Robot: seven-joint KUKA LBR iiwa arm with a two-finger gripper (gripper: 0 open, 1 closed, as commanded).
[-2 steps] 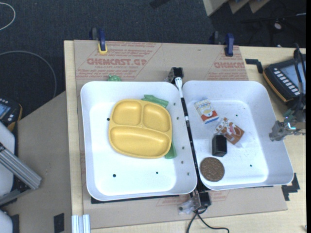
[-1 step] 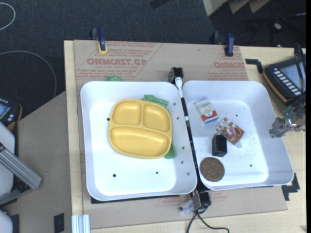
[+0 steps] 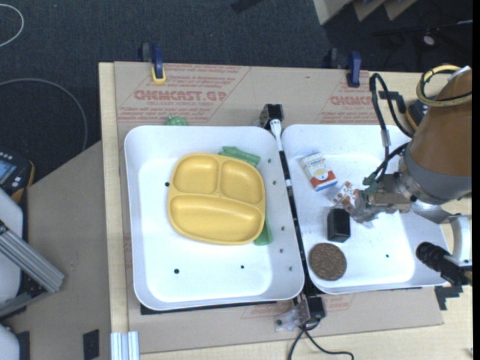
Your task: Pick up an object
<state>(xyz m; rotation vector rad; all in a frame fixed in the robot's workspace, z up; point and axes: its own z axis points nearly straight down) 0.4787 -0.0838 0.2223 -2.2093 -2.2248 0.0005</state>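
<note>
My gripper (image 3: 365,203) hangs low over the middle of the right bin (image 3: 390,272), reaching in from the right. Just off its tip lies a small red-and-white packet (image 3: 346,194). A black block (image 3: 339,224) sits below and to the left of the tip, and a brown round disc (image 3: 328,261) lies near the bin's front edge. A white carton with blue and orange print (image 3: 317,170) rests toward the back of the same bin. Nothing shows between the fingers.
The left bin (image 3: 150,223) holds a yellow divided plate (image 3: 217,198) with a green item (image 3: 241,155) poking out from under its far edge. A black clip (image 3: 271,114) sits where the two bins meet at the back. Cables run along the right side.
</note>
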